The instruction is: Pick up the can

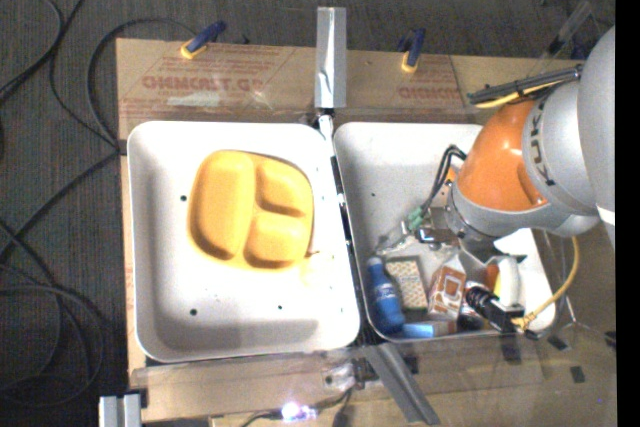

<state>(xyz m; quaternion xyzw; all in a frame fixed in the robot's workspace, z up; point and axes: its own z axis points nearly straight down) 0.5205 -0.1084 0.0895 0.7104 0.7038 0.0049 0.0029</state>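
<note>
Camera view: arm (560, 155) reads "KU"; cardboard (215, 80) lettering blurred.

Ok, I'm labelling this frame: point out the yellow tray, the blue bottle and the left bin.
yellow tray (252, 207): camera view, centre ridge.
blue bottle (384, 296): camera view, body.
left bin (160, 315): camera view, bare floor.

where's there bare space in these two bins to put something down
Left bin: bare floor along its front, below the yellow tray. Right bin: bare back-left part. Its front is crowded with clutter, under the arm.
</note>
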